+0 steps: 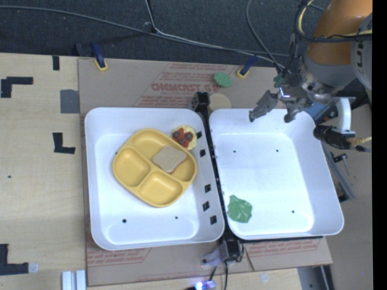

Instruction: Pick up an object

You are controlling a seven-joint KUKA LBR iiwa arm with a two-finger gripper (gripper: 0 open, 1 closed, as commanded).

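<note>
Cardboard-topped bench (121,83), two shallow white bins. Left bin (100,180): yellow compartmented plastic plate (136,168) with a tan bread-slice piece (169,158) in its 2 o'clock compartment; small red-and-yellow toy (184,136) at the plate's 1 o'clock. Right bin (275,162): green leafy lump (239,209) at 7 o'clock. Two-finger gripper (273,112) above the 12 o'clock rim, fingers spread wide, nothing between.

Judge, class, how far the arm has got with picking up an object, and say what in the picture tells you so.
Done: nothing lifted yet. In hand: the gripper hangs open over the back rim of the right bin, with nothing between its fingers. Left: descend, close on something and raise it. The green piece lies at that bin's front left; the yellow tray with its slice of bread sits in the left bin.
</note>
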